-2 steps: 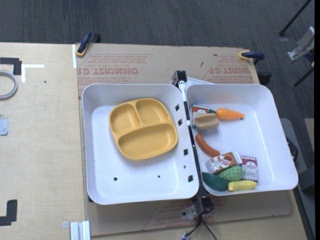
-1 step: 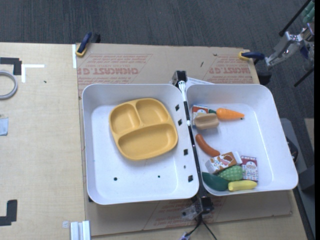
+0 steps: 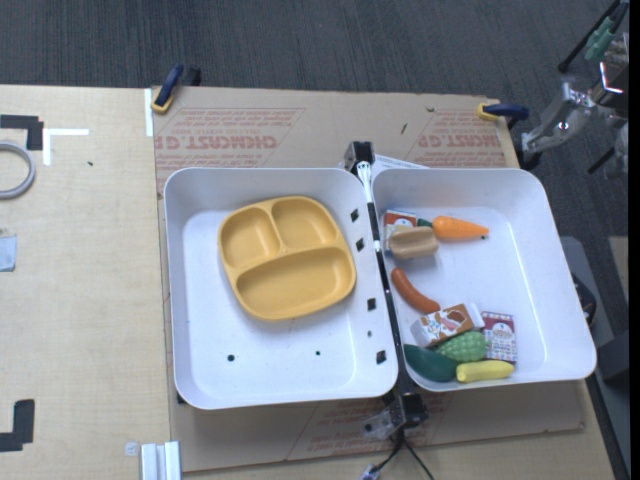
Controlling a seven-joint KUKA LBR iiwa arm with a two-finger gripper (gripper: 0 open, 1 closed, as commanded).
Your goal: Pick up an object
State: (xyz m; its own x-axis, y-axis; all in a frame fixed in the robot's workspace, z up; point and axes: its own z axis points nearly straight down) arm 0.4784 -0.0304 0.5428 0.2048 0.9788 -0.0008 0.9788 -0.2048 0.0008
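The right bin (image 3: 545,268) holds several toy foods. An orange carrot (image 3: 458,229) lies at the back beside a hot dog bun (image 3: 412,243) and a small red-and-white box (image 3: 400,221). A red sausage (image 3: 413,290) lies along the left wall. In the front corner a snack packet (image 3: 450,323), a red carton (image 3: 499,335), a corn cob (image 3: 462,347), a yellow piece (image 3: 484,370) and a dark green piece (image 3: 428,364) are crowded together. My gripper (image 3: 548,130) is at the upper right, outside the bin and well above the toys, with nothing seen in it.
A yellow divided plate (image 3: 288,258) lies in the left bin (image 3: 190,298). The bins meet at a clipped divider (image 3: 375,268). Cardboard (image 3: 260,133) lies under both bins, with clamps (image 3: 168,85) at its back corners. The wooden bench (image 3: 80,298) stretches left.
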